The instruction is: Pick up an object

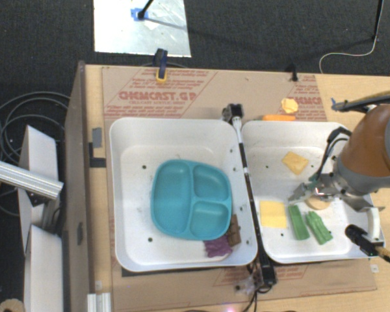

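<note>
The right bin (pixel 273 142) holds a yellow wedge (pixel 296 162), a flat yellow square (pixel 273 214), and two green sticks (pixel 298 221) (pixel 319 227) lying side by side. A pale tan round piece (pixel 319 204) lies partly hidden beneath my gripper (pixel 315 190). The gripper hangs low over the right bin's middle right, just above the tan piece and up-right of the green sticks. The grey arm with its orange band (pixel 377 142) reaches in from the right.
The left bin (pixel 133 174) carries a teal divided plate (pixel 192 199), with a purple item (pixel 216 246) and a brown item (pixel 234 233) at its lower right. An orange piece (pixel 278 117) and a yellow bit (pixel 289 104) lie on the cardboard behind the right bin.
</note>
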`<action>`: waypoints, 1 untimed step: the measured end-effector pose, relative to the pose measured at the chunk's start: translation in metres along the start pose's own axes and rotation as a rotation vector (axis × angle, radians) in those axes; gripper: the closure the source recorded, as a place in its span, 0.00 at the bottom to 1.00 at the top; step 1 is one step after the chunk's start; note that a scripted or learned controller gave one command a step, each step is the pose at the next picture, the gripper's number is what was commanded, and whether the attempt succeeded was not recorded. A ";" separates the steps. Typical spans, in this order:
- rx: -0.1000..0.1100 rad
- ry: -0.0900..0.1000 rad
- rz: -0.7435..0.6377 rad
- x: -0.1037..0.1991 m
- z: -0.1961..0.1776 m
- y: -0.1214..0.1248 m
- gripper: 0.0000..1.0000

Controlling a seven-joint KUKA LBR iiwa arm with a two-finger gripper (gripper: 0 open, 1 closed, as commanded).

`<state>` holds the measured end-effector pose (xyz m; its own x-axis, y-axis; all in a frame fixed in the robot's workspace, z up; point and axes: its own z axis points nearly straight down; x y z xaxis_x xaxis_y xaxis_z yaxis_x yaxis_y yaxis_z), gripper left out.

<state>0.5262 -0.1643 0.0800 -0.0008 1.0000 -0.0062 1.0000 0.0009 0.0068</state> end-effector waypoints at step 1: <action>0.002 0.004 0.001 0.019 -0.007 -0.039 0.00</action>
<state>0.4872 -0.1449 0.0863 0.0006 1.0000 -0.0023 1.0000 -0.0006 0.0050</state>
